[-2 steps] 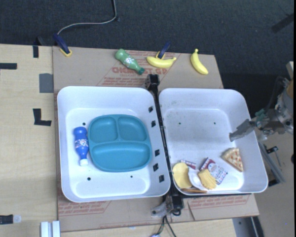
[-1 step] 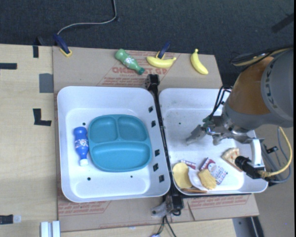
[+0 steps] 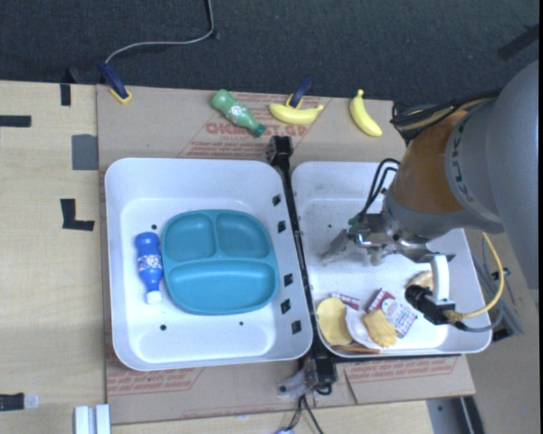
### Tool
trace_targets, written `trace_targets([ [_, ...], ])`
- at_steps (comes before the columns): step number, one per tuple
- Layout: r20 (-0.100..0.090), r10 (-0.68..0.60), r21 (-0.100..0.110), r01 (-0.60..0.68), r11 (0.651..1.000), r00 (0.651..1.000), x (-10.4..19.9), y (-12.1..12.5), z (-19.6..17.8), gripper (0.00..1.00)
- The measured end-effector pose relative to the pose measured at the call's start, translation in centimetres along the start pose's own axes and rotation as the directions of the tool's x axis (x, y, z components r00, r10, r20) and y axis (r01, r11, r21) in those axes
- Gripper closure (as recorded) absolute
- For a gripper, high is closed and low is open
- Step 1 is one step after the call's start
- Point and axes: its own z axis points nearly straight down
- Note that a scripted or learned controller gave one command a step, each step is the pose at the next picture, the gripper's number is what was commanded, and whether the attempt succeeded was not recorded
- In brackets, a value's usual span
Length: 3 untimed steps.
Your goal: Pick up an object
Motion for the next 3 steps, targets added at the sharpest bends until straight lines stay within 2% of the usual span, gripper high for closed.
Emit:
trace_targets([
  [1,0.0,-0.001,-0.005,0.001,1.0,1.0,-1.2,4.0,2.4,0.0],
  [2,0.001,-0.001,-0.008,0.001,1.0,1.0,-0.7,8.4,2.4,0.0],
  [3,0.002,0.0,-0.006,0.0,1.0,1.0,-0.1,9.8,2.5,0.0],
])
